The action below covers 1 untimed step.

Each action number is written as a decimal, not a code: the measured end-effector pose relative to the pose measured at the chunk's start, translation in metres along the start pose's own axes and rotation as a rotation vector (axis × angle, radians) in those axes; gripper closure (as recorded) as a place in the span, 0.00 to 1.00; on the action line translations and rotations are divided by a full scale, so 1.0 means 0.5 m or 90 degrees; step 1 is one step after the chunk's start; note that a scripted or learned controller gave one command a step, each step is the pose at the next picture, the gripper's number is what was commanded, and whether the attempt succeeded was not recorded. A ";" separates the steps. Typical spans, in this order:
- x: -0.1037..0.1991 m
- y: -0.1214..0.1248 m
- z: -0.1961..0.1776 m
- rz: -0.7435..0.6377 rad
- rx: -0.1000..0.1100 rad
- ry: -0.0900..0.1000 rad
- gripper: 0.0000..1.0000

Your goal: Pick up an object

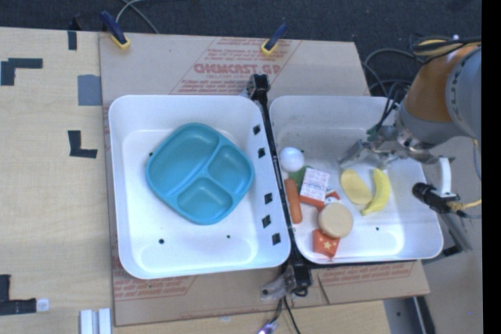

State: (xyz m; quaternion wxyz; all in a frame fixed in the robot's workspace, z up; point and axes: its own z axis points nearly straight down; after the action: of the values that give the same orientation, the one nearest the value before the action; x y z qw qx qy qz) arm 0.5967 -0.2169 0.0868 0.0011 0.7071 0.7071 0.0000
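The right bin (407,246) holds a yellow banana (380,192), a pale yellow piece (354,186) beside it, a white ball (292,159), an orange carrot (293,202), a white and red packet (315,184), a round tan bun (337,220) and a red-orange block (326,245). My gripper (373,156) hangs over the back right part of this bin, just behind the banana and the yellow piece. Its fingers are spread open with nothing between them.
The left bin (125,192) holds a blue divided plate (201,172). A black divider (268,168) runs between the two bins. The arm (442,98) comes in over the right bin's far right rim. Cables lie behind the bench.
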 end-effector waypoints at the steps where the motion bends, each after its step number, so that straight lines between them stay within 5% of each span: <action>1: -0.010 -0.089 -0.001 0.000 -0.002 -0.001 0.00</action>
State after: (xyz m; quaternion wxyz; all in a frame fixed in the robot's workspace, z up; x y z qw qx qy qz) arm 0.5522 -0.2217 0.0871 0.0032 0.7068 0.7074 0.0007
